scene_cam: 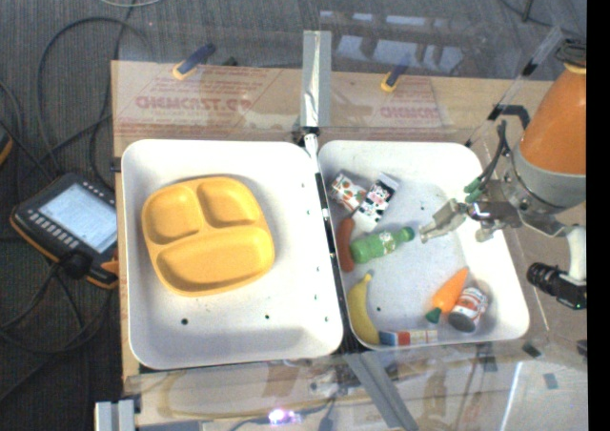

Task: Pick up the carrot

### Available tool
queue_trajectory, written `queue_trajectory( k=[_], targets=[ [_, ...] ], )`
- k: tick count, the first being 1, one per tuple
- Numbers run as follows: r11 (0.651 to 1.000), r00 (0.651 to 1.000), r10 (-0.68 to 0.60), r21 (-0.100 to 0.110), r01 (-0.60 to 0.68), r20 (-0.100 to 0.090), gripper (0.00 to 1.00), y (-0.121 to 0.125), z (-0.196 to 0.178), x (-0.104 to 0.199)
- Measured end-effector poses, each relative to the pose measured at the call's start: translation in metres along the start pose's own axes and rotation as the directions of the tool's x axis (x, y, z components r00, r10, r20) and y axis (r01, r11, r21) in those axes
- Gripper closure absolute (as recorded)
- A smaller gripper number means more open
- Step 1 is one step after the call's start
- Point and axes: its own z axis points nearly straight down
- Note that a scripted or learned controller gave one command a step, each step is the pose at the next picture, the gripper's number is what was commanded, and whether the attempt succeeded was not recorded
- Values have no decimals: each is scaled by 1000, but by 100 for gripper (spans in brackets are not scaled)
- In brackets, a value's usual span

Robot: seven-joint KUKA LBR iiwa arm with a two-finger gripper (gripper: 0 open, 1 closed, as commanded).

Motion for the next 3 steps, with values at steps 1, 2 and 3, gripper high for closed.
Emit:
queue_trajectory(
  k=[1,2,3],
  targets=[
    [984,984,-181,-5,181,3,0,-18,141,-33],
    [993,994,112,-17,-113,-18,0,-13,143,-61],
    [943,944,331,-26,-331,-8,0,-13,143,-50]
  ],
)
